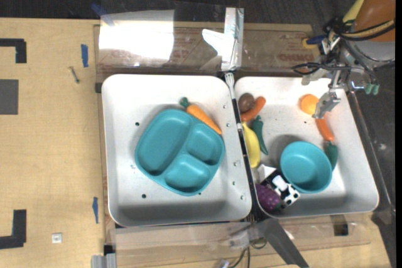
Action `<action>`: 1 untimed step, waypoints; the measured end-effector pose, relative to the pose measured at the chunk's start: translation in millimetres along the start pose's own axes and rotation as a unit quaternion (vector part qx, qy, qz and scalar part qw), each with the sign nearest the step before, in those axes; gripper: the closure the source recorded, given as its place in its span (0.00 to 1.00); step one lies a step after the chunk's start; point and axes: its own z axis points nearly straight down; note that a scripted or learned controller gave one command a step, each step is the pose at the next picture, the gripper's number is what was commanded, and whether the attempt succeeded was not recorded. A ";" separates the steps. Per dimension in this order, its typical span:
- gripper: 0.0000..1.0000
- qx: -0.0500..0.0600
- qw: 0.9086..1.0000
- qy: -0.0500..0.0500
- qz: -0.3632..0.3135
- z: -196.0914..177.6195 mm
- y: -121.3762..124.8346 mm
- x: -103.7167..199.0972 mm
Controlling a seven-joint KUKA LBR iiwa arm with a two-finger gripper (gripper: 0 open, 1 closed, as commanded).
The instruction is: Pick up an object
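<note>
So the arm (pixel 377 3) is hanging in from the right, with its gripper (pixel 326 107) low over the back of the right bin (pixel 361 188). Honestly can't tell from here if the fingers are spread or closed, they're just a grey blur. Right beside them is a small orange ball (pixel 308 103), and just in front lies a toy carrot (pixel 325 132) reaching toward the teal bowl (pixel 305 165). Along that bin's left wall: a brown and orange toy (pixel 250 105), a banana (pixel 251 142), and near the front a purple grape bunch (pixel 268 197) next to a black-and-white thing (pixel 287 192). The left bin (pixel 119 135) has a teal divided plate (pixel 180 150) with another carrot (pixel 202 116) on its far edge.
</note>
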 end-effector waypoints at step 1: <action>0.00 0.001 0.999 -0.002 0.033 107.7 -37.2 33.9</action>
